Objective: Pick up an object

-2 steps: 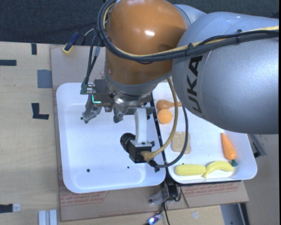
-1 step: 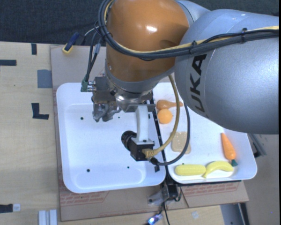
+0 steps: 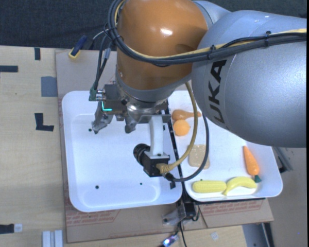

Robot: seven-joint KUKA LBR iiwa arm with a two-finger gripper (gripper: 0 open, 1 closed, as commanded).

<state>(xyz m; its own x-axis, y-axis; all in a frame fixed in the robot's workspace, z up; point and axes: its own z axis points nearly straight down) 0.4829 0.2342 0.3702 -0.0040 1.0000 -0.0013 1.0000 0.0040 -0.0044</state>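
- White plastic, bare and shallow, makes up the left bin (image 3: 92,179); nothing lies on the floor that shows beneath the arm.
- The tool (image 3: 112,123) hangs over this bin's upper part, its two fingers spread apart with nothing between them.
- The grey arm (image 3: 247,76) with its orange band (image 3: 159,30) reaches in from the right and covers the far end of both bins.
- Everything worth picking sits to the tool's right, in the right bin (image 3: 270,189), across the shared rims.
- Nearest the tool, just past the divide, are an orange round fruit (image 3: 181,128) and an orange piece (image 3: 183,115) partly hidden by the arm; which toy that is I cannot tell.
- Further right and nearer the camera: a pale translucent piece (image 3: 198,156), a corn cob (image 3: 208,187) and a banana (image 3: 242,185), both long axes running left to right along the near wall.
- A carrot (image 3: 251,161) lies furthest right, pointing away from the camera.
- Judgement: any grasp calls for a sideways shift rightward first.
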